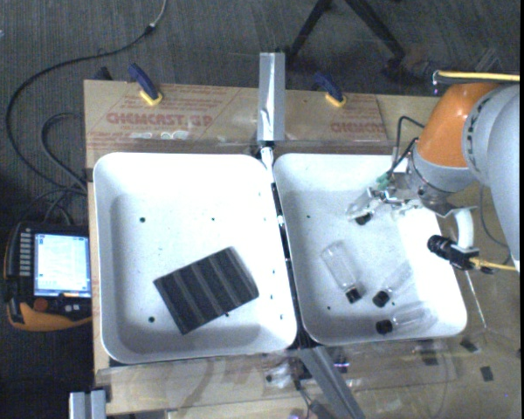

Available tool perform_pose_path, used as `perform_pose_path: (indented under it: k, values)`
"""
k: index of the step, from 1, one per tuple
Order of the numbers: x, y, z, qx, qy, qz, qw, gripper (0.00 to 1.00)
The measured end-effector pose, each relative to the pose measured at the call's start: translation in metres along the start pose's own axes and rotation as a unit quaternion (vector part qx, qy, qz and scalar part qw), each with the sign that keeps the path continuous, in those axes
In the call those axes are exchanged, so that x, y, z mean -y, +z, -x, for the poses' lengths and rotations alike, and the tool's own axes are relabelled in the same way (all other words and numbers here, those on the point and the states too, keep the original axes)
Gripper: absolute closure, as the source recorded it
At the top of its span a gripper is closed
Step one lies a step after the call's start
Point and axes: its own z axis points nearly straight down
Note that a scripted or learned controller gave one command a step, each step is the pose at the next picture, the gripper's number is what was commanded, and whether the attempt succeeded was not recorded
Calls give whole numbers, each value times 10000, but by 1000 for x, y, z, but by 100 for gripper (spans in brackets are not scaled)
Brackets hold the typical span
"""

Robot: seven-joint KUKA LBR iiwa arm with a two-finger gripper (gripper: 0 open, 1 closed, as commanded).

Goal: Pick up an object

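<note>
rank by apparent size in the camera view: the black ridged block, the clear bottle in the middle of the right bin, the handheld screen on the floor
1. black ridged block
2. handheld screen, though it sits lower than the bins, so its true size is unsure
3. clear bottle

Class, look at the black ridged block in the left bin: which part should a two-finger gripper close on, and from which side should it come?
Come from straight above the black ridged block. It lies flat and skewed in the left bin, so probably turn the gripper and close across its narrower width, at the middle.
</note>
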Motion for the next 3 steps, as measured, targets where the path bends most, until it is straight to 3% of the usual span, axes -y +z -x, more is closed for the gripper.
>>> perform_pose_path:
  k: [1, 2, 3]
  values:
    - [-13, 0, -26, 6, -329, -21, 9995, 0]
    - [41, -2, -50, -9, -413, -12, 9991, 0]
    - [12, -1, -97, -9, -636, 6, 9980, 0]
